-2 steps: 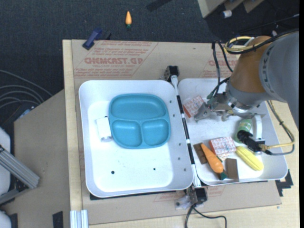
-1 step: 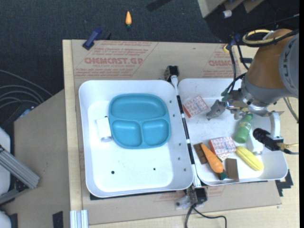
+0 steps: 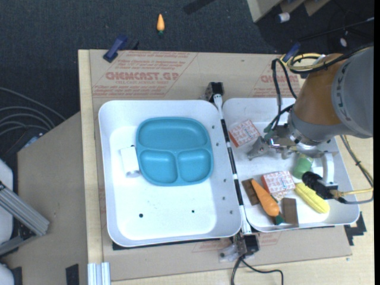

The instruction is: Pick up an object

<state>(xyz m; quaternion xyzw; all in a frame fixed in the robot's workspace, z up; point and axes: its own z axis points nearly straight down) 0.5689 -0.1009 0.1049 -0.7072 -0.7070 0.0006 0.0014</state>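
Observation:
The right bin (image 3: 256, 108) holds several small objects. A red-and-white patterned packet (image 3: 242, 132) lies at its left side, and a second one (image 3: 278, 183) lies nearer the front. An orange carrot (image 3: 265, 198), a brown block (image 3: 290, 210) and a yellow corn-like piece (image 3: 312, 197) lie along the front. A green object (image 3: 304, 162) is partly hidden under the arm. My gripper (image 3: 270, 147) hangs low in the middle of this bin, just right of the first packet and above the second. Nothing is visibly held in it.
The left bin (image 3: 166, 221) carries a blue divided plate (image 3: 174, 150) and a small white block (image 3: 128, 160) beside it. The grey and orange arm covers the right bin's far right part. A black clamp (image 3: 215, 90) sits between the bins at the back.

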